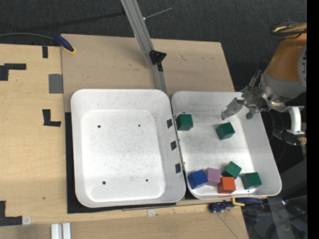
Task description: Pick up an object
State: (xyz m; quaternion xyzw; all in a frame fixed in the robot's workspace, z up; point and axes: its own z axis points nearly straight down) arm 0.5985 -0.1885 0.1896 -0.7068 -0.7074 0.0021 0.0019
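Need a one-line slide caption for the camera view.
Hand hovers open over the right bin, above seven scattered blocks, nearest a green block.

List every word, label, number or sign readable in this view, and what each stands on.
None: no readable text anywhere in this view.
Blocks: plain faces, no marks.
Bins: only dark dots and specks.
Bench: black tape shapes and a grey patch, not letters.
Arm: no label visible.

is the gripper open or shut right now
Open. The gripper hangs over the right bin with its two fingers spread apart and nothing between them; the nearest green block lies below it.
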